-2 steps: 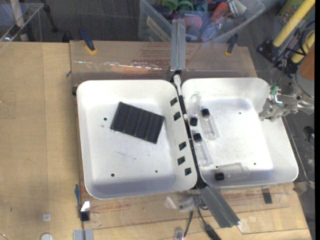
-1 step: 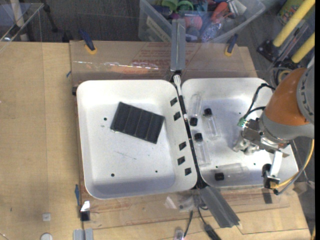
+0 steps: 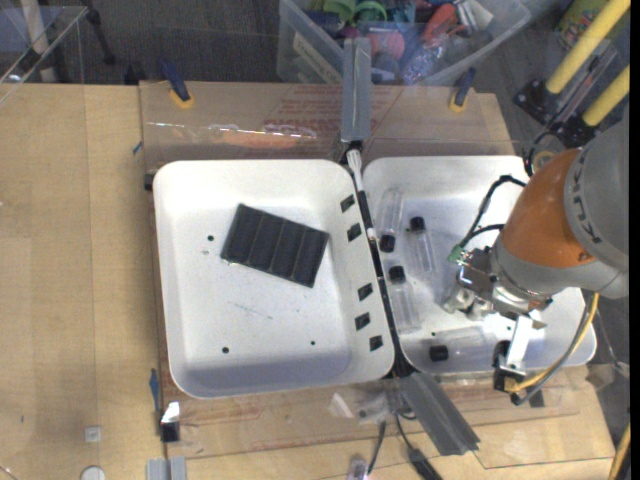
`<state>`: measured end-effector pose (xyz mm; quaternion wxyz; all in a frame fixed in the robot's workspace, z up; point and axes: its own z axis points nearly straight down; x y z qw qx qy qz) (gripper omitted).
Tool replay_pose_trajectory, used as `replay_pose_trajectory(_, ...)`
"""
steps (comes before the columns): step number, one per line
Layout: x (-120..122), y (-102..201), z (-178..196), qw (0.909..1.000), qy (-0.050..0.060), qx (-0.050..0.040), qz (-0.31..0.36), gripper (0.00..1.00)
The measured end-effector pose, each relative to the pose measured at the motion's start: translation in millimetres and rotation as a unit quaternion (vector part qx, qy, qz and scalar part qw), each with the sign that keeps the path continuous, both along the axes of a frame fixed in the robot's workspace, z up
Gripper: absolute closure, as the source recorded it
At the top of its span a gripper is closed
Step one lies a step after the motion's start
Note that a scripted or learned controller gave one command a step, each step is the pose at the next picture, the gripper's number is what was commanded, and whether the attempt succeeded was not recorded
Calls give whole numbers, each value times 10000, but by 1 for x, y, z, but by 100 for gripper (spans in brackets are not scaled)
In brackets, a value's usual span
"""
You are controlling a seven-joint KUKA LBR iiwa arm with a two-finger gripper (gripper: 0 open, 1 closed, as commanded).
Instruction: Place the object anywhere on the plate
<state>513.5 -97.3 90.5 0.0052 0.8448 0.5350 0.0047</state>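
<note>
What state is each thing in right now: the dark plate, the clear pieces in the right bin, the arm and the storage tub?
Dark plate: lying flat in the left bin, turned at an angle, nothing on it.
Clear pieces: lying in the right bin, near the divider.
Arm: reaching low over the right bin, apart from the plate.
Gripper: down in the right bin.
Storage tub: behind the bins, open, filled with colourful items.

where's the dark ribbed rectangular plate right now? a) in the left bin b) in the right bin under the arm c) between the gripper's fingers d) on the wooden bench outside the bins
a: the dark plate lies flat on the floor of the left bin, apart from the arm over the right bin.
</note>
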Motion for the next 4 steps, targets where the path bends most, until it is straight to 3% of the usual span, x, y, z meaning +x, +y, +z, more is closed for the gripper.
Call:
replay_pose_trajectory(1, 20, -33, 0, 9998, 7, 27, 203, 100)
replay_pose_trajectory(2, -2, 2, 0, 9993, -5, 8, -384, 100)
replay_pose_trajectory(3, -35, 77, 93, 9992, 90, 26, -399, 100)
replay_pose_trajectory(4, -15, 123, 93, 9989, 81, 15, 457, 100)
